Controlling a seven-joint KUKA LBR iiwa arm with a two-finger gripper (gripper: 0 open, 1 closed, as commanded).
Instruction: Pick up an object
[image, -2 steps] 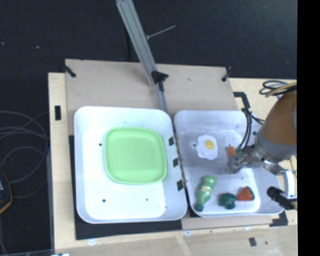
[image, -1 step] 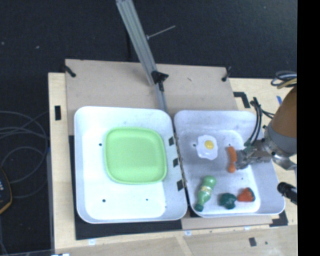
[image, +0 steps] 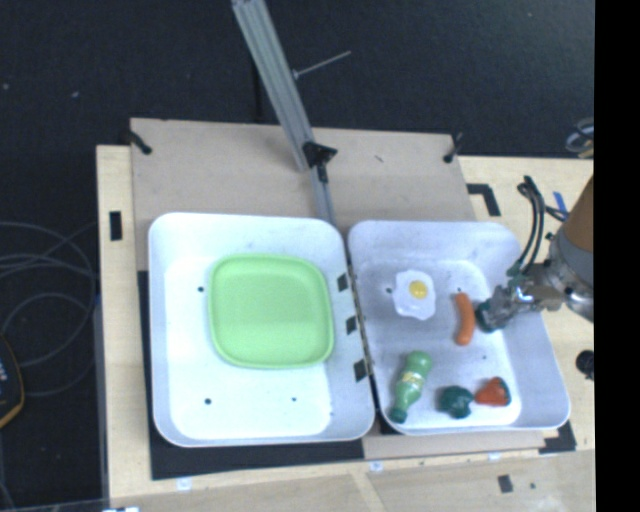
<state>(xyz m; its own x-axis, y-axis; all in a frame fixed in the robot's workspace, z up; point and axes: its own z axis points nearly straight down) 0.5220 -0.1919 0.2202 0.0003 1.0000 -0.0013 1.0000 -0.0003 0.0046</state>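
Observation:
The right bin (image: 530, 345) holds a fried egg toy (image: 414, 294), an orange sausage (image: 464, 318), a green bottle (image: 409, 383), a dark green piece (image: 455, 401) and a red-orange piece (image: 492, 393). My gripper (image: 497, 311) reaches in from the right and hangs just right of the sausage, above the bin floor. Nothing shows between its fingers.
The left bin (image: 180, 390) carries a light green square plate (image: 270, 310). A grey metal pole (image: 285, 95) slants down from the top to the divide between the bins. Bare bench board lies behind both bins.

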